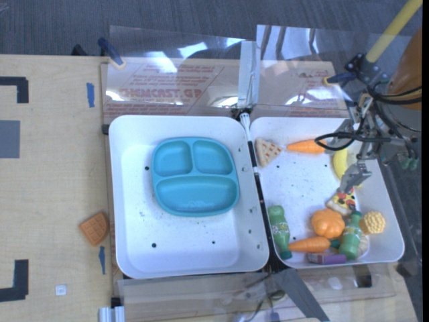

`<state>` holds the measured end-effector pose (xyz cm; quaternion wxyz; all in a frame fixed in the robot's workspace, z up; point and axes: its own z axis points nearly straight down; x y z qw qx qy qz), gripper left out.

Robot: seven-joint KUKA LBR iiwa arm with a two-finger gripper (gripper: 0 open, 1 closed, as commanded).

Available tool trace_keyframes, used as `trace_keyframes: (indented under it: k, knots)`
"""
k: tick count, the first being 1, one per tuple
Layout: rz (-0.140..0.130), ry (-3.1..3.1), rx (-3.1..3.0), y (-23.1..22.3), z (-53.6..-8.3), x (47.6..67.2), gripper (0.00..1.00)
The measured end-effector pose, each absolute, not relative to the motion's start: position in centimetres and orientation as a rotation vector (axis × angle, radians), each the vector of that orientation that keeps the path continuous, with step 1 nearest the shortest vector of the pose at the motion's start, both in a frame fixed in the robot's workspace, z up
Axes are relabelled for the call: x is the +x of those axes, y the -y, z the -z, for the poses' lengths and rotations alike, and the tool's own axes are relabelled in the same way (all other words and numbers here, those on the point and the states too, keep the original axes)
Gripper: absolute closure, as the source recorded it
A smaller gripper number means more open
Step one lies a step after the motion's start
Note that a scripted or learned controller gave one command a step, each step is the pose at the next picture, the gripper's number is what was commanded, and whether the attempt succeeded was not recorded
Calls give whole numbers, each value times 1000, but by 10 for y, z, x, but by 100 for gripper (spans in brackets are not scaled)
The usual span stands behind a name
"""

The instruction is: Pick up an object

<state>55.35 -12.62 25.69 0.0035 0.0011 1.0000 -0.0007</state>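
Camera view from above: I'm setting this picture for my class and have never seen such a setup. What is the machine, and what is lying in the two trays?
One fixed camera looks down at a slant on two white bins. The left bin holds a blue divided plate. The right bin holds toy food: a carrot, a pizza slice, an orange and a corn cob. The robot arm enters from the right; its gripper hangs over the right bin, above the toys. A waffle lies on the bench.

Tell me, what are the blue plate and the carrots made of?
Blue plate: probably matte plastic or silicone; even colour, soft rounded dividers, little glare. The carrots: likely toy plastic, uniformly bright orange and smooth, with a slight sheen.
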Motion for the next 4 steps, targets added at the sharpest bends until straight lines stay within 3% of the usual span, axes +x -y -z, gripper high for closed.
trace_keyframes:
  k: [1,2,3,4]
  knots:
    - [-4,-3146,-101,177,-139,563,0]
    - [7,-3121,-201,196,-90,507,0]
    - [15,-3107,-208,195,-104,512,100]
    - [14,-3108,-208,195,-103,511,0]
